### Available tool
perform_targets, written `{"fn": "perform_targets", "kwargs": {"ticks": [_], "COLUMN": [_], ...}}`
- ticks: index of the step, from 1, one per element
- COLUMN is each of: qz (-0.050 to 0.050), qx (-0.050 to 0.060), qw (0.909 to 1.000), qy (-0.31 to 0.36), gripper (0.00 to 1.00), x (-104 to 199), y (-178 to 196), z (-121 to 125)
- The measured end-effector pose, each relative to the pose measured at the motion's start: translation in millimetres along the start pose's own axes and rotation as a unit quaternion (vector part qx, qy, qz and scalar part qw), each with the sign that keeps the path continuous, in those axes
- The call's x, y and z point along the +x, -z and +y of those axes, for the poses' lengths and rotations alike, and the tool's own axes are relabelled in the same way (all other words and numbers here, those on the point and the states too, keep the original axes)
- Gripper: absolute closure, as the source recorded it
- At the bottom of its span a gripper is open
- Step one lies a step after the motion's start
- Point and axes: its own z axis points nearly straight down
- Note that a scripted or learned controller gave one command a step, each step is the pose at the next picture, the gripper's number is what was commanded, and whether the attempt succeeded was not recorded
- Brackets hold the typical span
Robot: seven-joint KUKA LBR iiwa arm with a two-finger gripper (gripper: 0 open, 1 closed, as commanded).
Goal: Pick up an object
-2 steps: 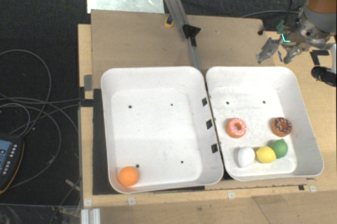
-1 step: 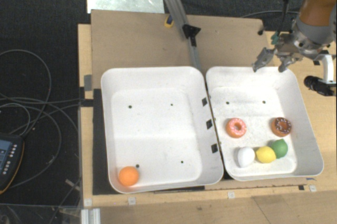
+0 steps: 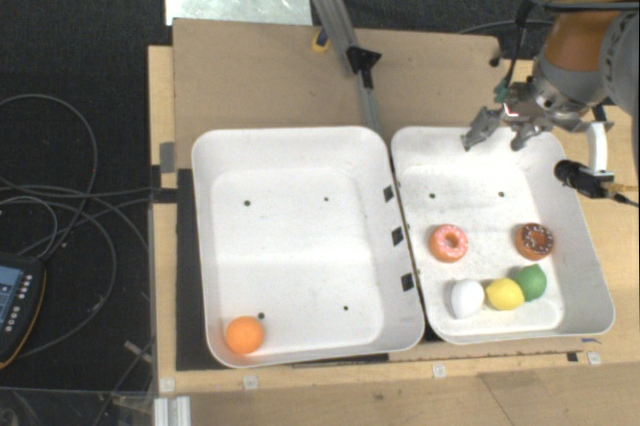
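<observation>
R bin [image 3: 590, 309]: 2 donuts [image 3: 449, 243], 3 balls [image 3: 505, 294]; L bin [image 3: 205, 214]: 1 orange [image 3: 243, 335]

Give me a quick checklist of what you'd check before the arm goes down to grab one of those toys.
1. Gripper open and holding nothing: ok, its fingers stand apart with nothing between them.
2. Something to pick in the right bin: ok, a pink donut, brown donut, white ball, lemon and green ball lie there.
3. Gripper above a toy: not ok, it hangs over the bin's far edge, away from all of them.
4. Room around the target: ok for the pink donut; not ok for the white ball, lemon and green ball, which sit bunched together.
5. Left bin: ok, an orange ball lies alone in its near corner.
</observation>
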Motion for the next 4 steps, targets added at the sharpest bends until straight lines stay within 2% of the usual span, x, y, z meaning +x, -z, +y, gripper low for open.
{"fn": "perform_targets", "kwargs": {"ticks": [1, 2, 3, 4], "qz": [0.000, -0.001, -0.001, -0.001], "qx": [0.000, -0.003, -0.006, -0.004], "qw": [1.0000, 1.0000, 1.0000, 1.0000], "qy": [0.001, 0.002, 0.000, 0.000], "gripper": [0.00, 1.00, 1.00, 1.00], "x": [6.0, 5.2, 4.0, 3.8], "y": [-55.4, -40.2, 25.8, 61.6], "z": [7.8, 9.7, 9.7, 11.0]}}
